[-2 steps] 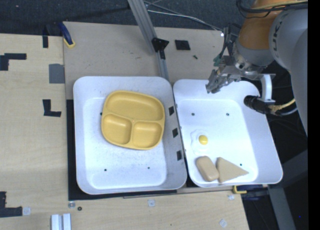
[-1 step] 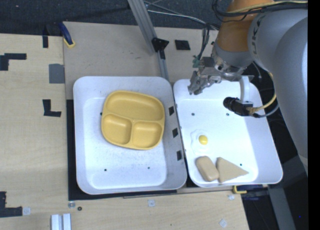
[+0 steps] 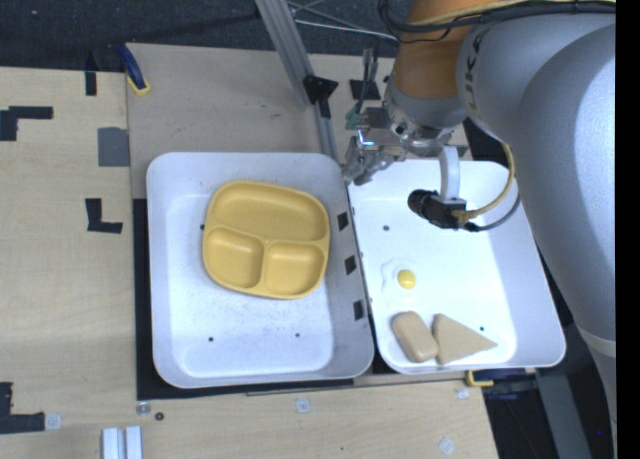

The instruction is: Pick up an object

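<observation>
A yellow divided plate [image 3: 265, 239] lies in the left bin [image 3: 175, 277]. In the right bin [image 3: 500, 267] sit a small yellow-and-white piece [image 3: 405, 278], a tan oblong roll [image 3: 412, 335] and a tan wedge [image 3: 462, 338] near the front edge. My gripper [image 3: 362, 159] hangs over the far left corner of the right bin, close to the wall between the two bins. It is well apart from the three small items and holds nothing that I can see.
A slanted metal pole [image 3: 290, 42] rises behind the bins, just left of the gripper. A black cable fitting [image 3: 437, 208] hangs off the wrist over the right bin. The grey arm covers the right side of that bin.
</observation>
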Tool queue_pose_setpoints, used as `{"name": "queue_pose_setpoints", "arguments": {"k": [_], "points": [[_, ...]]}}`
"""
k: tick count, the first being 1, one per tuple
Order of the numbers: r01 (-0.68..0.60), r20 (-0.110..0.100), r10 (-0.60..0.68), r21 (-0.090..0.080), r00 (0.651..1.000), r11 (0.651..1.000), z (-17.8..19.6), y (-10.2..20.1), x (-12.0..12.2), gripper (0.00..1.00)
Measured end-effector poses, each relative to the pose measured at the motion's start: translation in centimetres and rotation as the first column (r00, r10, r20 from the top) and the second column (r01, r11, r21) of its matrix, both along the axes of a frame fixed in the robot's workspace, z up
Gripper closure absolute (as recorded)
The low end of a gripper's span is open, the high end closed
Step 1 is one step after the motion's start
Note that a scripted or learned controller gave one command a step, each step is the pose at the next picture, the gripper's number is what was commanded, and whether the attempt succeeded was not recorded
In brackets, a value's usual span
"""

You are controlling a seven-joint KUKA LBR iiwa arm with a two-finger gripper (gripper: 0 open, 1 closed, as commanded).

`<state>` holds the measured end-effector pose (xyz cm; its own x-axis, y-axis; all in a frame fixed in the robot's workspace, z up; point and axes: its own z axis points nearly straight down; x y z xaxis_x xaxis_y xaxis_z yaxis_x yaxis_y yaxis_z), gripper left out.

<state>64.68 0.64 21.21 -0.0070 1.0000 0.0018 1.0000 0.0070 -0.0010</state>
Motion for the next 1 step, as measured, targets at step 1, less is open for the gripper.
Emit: {"name": "queue_pose_setpoints", "arguments": {"k": [1], "points": [[0.0,0.0,0.0,0.0,1.0,1.0,1.28,5.78,-0.94,1.0]]}}
